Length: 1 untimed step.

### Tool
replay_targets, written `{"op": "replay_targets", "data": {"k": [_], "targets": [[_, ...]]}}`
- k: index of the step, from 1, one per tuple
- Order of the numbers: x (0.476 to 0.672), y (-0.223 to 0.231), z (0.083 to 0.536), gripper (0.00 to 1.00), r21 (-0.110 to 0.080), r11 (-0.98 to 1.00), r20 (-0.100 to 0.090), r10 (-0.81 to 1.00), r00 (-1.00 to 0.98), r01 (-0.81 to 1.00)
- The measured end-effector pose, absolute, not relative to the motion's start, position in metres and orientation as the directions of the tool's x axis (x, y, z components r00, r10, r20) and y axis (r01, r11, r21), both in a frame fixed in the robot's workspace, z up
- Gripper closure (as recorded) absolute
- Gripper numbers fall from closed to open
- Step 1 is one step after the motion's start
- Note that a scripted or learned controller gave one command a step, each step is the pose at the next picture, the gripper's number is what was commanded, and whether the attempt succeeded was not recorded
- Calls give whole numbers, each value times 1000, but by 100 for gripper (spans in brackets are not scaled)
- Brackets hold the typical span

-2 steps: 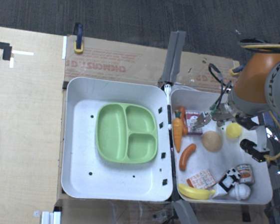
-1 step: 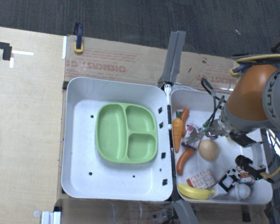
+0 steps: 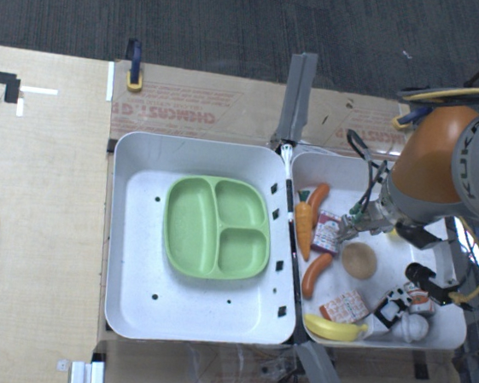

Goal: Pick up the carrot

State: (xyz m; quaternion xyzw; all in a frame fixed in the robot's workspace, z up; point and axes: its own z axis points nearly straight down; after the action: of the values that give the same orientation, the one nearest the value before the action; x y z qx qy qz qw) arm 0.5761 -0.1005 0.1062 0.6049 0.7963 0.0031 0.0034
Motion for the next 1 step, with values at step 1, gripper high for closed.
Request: {"op": "replay_targets", "data": {"k": [1], "targets": [[519, -40, 191, 100, -2, -112, -1, 994, 112, 994]]}}
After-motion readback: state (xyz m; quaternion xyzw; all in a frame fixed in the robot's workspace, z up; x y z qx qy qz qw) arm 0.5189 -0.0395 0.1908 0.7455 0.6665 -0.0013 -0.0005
